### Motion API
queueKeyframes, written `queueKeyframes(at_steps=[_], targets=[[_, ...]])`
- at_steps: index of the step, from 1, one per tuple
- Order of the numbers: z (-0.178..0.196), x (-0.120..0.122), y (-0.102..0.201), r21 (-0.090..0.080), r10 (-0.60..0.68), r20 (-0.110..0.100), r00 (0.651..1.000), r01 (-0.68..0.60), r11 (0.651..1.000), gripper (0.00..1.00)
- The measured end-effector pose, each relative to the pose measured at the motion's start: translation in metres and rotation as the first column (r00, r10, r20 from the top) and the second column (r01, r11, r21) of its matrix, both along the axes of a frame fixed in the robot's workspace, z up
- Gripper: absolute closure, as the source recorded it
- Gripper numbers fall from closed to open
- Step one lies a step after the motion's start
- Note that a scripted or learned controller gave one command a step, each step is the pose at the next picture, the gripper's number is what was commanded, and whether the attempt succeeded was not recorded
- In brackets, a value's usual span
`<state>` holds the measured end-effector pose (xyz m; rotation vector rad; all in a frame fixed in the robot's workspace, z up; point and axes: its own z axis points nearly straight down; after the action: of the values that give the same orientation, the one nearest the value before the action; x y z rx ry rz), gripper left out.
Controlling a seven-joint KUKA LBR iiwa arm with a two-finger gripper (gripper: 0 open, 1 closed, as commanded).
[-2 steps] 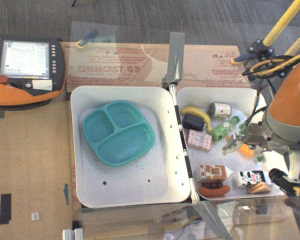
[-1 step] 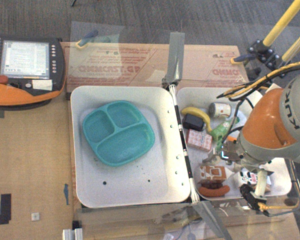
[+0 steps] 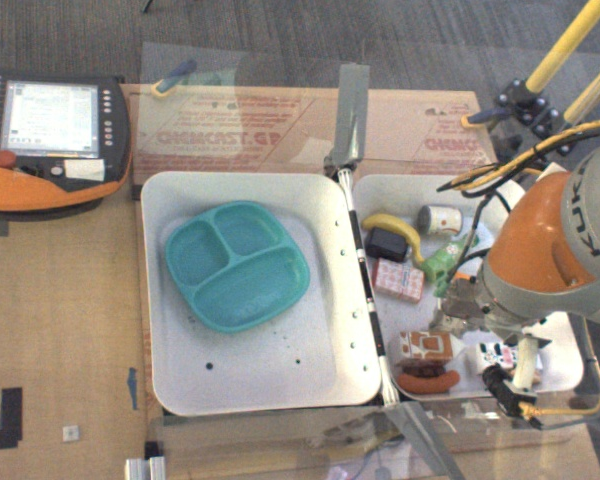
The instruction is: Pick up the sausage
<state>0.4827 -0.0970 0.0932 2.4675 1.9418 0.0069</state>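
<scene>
Starting at your left, the teal plate sits alone in the left bin, well apart from the action, so nothing over there should trouble you. Cross the divider and it gets tight: the sausage lies flat along the near edge of the right bin, close to the near left corner, and that is your first worry, because the bin wall and the divider leave little room for a finger to drop on the near side. Right above it, touching or just about, sits a small brown and white box, and a descent that lands slightly high could clip that box or grab it instead. A pink carton sits further back, with a black block, a banana, a green bottle and a small can beyond it, all clear of the target. Now the sausage itself: reddish brown, short, rounded at both ends, smooth and glossy looking, so I'd judge it could roll or squirt out of a pinch that is off centre. Over on your right the gripper hovers near the box, above the sausage and off to its right, nothing between its fingers that you can see, and whether they stand apart or together I cannot tell from here.
</scene>
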Motion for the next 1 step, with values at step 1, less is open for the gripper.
queueKeyframes(at_steps=[1], targets=[[0.0882, -0.0027, 0.0827, -0.002, -0.092, -0.010, 0.996, 0.092, 0.996, 1.00]])
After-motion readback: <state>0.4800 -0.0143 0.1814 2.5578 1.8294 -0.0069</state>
